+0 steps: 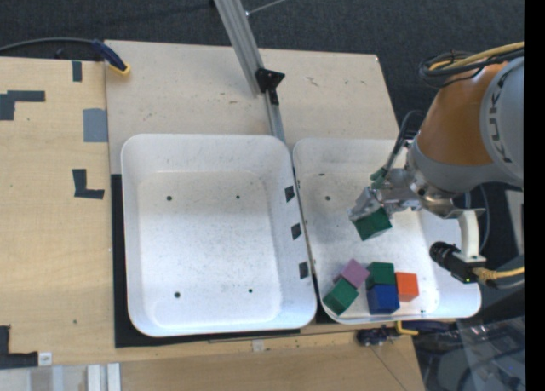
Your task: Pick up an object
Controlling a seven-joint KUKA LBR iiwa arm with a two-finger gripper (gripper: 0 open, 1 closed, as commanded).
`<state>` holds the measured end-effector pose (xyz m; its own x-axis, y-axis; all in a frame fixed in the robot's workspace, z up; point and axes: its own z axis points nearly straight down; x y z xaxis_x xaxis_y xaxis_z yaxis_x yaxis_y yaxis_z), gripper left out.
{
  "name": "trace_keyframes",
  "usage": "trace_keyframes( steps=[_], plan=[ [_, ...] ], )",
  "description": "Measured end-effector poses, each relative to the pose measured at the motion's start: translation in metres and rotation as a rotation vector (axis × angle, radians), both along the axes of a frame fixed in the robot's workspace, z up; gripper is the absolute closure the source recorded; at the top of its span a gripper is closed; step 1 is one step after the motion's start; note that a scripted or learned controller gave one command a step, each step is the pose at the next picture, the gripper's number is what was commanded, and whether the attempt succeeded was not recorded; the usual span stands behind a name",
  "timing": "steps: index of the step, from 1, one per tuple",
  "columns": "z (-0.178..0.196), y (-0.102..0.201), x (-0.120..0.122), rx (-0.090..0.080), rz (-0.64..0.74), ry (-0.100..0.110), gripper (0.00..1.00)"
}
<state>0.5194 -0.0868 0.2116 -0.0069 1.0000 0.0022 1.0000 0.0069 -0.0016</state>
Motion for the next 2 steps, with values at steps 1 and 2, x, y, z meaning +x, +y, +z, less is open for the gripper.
trace_keyframes(
  steps=[1, 2],
  plan=[
    [-0.004, 0.052, 0.004, 0.0, 0.0, 0.001, 1.0],
    [0.004, 0.111, 0.01, 0.0, 0.001, 0.001, 1.0]
  ],
)
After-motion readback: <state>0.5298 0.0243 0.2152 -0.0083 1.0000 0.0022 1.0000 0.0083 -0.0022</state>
